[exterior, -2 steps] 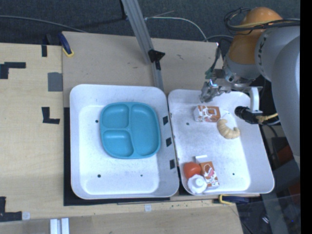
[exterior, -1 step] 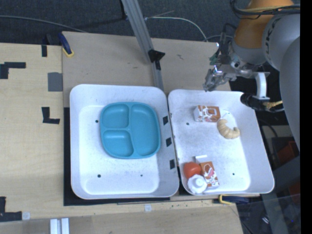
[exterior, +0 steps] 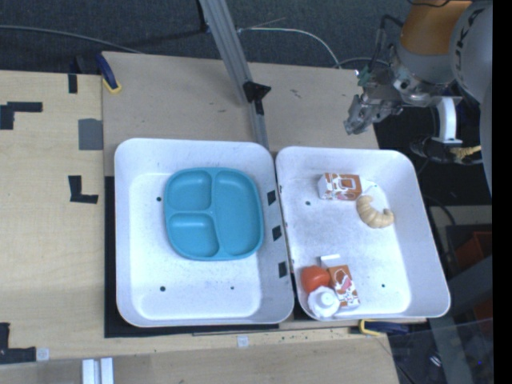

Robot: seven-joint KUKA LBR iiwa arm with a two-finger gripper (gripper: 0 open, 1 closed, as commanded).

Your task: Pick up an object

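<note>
In the right bin (exterior: 400,250) lie a small white and orange carton (exterior: 339,186), a tan croissant (exterior: 374,211), a red and white bottle (exterior: 318,289) and a second orange and white carton (exterior: 342,285). The first two are near the bin's far side. The bottle and second carton sit together at the near edge. My gripper (exterior: 358,119) hangs above the bench beyond the right bin's far rim, apart from every object, with nothing seen between its fingers.
The left bin (exterior: 140,238) holds a blue divided plate (exterior: 214,213). A grey metal bar (exterior: 232,50) slants down from the top to the seam between the bins. Cables run across the bench behind the bins.
</note>
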